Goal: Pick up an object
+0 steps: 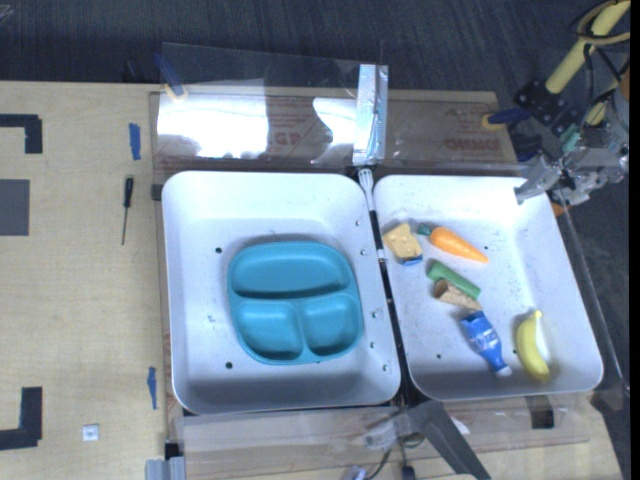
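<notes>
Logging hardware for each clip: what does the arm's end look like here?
At the right bin's upper right corner, the gripper is a small grey metal assembly with dark parts and a touch of orange. Yellow tubing and dark cables loop above it.

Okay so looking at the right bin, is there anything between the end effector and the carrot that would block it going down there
Nothing visible blocks it. The end effector sits at the right bin's far right corner, and bare white bin floor lies between it and the carrot. The cheese-coloured block lies on the carrot's far side, away from the approach.
</notes>
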`<state>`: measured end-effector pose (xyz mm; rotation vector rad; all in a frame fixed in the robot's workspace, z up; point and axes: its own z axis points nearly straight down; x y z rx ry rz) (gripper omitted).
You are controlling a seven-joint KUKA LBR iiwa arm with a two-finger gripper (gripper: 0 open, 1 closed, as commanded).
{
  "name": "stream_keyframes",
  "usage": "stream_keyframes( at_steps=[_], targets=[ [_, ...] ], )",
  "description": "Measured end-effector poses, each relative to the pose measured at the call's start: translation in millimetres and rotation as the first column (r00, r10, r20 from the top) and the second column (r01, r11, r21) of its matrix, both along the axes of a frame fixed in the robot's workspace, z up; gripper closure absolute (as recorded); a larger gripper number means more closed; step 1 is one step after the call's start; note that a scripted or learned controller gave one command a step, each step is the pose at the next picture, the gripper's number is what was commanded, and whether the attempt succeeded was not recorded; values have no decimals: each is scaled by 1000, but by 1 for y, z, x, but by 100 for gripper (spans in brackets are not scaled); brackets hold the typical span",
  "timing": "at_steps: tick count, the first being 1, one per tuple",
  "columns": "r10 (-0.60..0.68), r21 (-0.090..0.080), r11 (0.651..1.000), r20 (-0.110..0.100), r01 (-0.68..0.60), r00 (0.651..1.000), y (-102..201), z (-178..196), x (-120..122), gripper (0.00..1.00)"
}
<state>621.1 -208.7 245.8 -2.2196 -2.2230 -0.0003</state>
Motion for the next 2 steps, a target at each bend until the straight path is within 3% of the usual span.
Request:
stream_keyframes(
  at_steps=[1,2],
  targets=[
    [-28,3,1000,-7,29,1000,96,-100,11,0],
    [51,-1,999,6,-51,999,90,-158,15,0]
  ],
)
